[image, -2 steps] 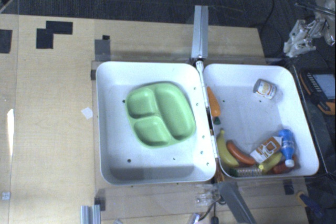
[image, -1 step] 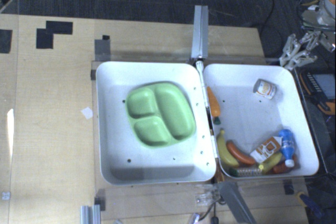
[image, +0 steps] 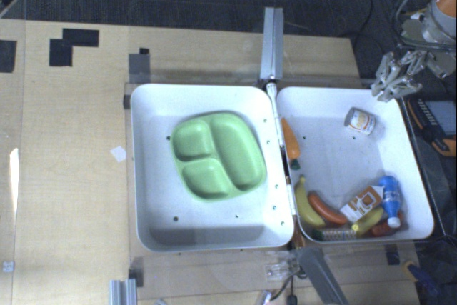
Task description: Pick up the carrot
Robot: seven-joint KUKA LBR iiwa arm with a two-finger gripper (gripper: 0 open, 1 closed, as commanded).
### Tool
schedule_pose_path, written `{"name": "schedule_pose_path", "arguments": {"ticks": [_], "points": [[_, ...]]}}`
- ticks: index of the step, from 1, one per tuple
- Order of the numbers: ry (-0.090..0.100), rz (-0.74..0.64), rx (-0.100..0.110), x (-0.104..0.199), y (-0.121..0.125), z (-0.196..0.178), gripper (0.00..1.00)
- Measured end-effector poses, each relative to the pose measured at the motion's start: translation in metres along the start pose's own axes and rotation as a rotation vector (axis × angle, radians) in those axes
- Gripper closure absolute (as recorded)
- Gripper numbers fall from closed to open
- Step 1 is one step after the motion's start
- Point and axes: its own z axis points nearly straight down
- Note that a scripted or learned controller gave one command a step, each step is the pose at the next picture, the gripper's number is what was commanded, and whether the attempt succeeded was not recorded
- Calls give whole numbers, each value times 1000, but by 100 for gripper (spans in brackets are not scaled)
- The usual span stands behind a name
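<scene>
Crowded along the near wall of the shallow white right-hand bin [image: 421, 186] lay a yellow banana [image: 306, 203], a red sausage [image: 327, 210], a small printed carton [image: 363, 203] and a blue-capped bottle [image: 390, 197]. Farther back, the slim orange carrot [image: 290, 139] rested against that bin's left wall, beside the divider. A small tin can [image: 360, 121] sat near the far side. The two-finger metal gripper [image: 395, 80] hovered over the bin's far right corner, fingers spread and holding nothing. A green sectioned plate [image: 217, 154] filled the left white bin [image: 146, 168].
</scene>
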Motion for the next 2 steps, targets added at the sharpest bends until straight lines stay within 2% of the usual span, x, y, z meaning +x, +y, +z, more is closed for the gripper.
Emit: {"name": "schedule_pose_path", "arguments": {"ticks": [1,2], "points": [[-3,-183,3,1,-39,-46,100],[0,-806,-3,2,-38,31,100]]}}
